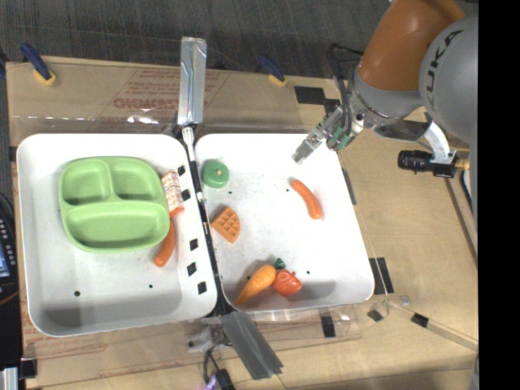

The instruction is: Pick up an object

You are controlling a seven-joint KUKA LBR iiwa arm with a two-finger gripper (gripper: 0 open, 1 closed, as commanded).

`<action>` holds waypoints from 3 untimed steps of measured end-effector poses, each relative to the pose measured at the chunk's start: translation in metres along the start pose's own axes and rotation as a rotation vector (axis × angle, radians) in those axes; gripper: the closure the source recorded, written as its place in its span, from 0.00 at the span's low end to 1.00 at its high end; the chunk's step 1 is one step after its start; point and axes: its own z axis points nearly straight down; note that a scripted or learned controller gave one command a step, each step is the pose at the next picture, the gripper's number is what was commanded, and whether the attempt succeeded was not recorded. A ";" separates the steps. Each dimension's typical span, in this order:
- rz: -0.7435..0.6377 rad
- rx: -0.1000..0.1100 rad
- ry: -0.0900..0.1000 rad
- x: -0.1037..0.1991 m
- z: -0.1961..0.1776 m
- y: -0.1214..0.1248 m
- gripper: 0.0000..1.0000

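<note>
Pincer (307, 151) above right bin's (357, 250) far edge, grip state unclear | nearest: orange sausage (307, 198) | advice: descend centred, fingers straddling its narrow width, clear of the wall

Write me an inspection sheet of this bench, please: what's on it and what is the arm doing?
Surface: two white bins side by side.
Job's things: right bin has sausage, waffle, carrot, red pepper, green round piece.
Clutter: left bin has green divided tray, another sausage, small packet.
Gripper: gripper above right bin's far edge, holding nothing.
Cables: nothing seen.
Surroundings: blue clamps, brown board under bins.
</note>
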 end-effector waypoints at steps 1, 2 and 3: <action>-0.184 0.000 0.000 0.013 -0.030 -0.021 1.00; 0.124 0.004 0.006 0.070 0.058 -0.092 1.00; 0.449 0.004 0.004 0.090 0.074 -0.042 1.00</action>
